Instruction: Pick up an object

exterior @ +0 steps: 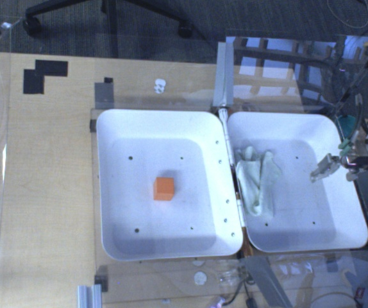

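Camera view shows my claw [330, 165] above the right side of the right bin [299, 236]. I cannot tell how wide it is open; nothing is visible in it. The orange cube [164, 188] lies in the middle of the left bin [152, 124]. A pale cloth [256, 181] lies at the right bin's left side, well apart from my claw.

Both bins white: left bin [117, 140], right bin [312, 130], each floor dotted with small dark spots. Block [164, 188] in left bin: solid orange, no pattern. Cloth [258, 181] in right bin: pale, whitish with a faint green tint. Bench top [40, 191]: light tan wood tone, with a black stepped patch [41, 76] near its far left corner. Floor [158, 11] beyond bench: dark grey. Gripper [325, 167]: grey metal.
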{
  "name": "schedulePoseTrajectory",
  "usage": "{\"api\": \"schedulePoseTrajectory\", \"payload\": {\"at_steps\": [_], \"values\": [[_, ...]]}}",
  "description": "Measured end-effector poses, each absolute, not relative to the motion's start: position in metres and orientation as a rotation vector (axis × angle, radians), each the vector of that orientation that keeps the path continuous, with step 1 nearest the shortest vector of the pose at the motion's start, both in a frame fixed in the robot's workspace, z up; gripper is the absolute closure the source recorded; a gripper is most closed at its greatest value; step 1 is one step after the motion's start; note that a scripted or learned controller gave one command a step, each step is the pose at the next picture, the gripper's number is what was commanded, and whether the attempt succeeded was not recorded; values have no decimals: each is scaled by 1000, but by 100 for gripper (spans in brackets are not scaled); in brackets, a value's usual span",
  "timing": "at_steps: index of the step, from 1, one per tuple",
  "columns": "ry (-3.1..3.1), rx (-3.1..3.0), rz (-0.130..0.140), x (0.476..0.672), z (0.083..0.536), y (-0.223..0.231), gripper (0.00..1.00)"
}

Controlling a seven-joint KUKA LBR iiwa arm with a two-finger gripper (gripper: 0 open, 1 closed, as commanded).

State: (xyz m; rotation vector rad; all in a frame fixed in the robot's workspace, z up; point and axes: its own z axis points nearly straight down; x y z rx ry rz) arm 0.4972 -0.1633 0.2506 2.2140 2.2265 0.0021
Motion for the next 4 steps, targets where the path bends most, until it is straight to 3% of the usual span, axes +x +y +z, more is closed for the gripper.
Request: {"api": "schedulePoseTrajectory", "payload": {"at_steps": [1,2,3,4], "values": [[2229,2207,6,499,261,-162,100],[2475,1932,2,567,160,-165,100],[2670,1644,4,628,242,-153,100],[2866,1270,3,628,127,-198,100]]}}
